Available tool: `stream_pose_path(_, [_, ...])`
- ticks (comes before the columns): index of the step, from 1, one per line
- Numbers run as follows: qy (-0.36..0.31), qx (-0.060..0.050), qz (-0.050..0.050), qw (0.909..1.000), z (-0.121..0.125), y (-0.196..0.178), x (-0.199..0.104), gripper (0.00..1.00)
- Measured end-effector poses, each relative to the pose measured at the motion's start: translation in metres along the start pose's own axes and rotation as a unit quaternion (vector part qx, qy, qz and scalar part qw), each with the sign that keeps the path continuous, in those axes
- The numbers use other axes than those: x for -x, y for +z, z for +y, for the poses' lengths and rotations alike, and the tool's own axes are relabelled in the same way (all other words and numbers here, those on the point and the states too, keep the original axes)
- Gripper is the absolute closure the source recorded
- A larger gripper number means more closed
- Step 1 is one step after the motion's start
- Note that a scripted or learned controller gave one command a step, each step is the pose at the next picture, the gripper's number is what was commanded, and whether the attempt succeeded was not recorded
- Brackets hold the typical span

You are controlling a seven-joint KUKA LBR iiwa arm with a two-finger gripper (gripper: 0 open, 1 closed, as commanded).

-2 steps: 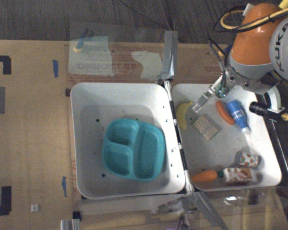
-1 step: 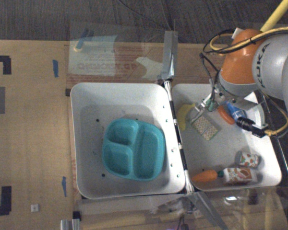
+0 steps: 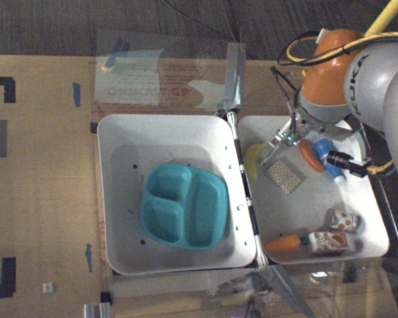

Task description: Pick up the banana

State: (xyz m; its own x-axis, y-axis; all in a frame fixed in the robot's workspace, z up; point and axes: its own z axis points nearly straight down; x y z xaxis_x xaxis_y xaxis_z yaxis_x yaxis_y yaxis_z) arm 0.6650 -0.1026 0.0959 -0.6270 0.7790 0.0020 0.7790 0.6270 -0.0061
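End effector (image 3: 273, 148) hangs at the right bin's (image 3: 378, 244) upper left, just beside the banana (image 3: 253, 161); its grip state, can't tell.

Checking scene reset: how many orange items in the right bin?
2. One orange item lies near the bin's upper middle, just right of the gripper; an orange carrot lies along the near wall. The arm may hide more.

Claw (image 3: 273, 152) over banana (image 3: 253, 161)
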Motion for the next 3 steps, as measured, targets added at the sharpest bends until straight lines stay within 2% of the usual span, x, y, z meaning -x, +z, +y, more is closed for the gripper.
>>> stream_pose_path(1, [0.141,0.004,-0.001,0.9900,-0.0051,0.0084,0.0036,0.00])
stream_pose_path(2, [0.092,0.000,-0.004,0.9957,-0.0015,0.0081,0.0031,0.00])
stream_pose_path(3, [-0.001,-0.004,-0.001,1.0000,-0.0045,0.0081,0.0041,0.00])
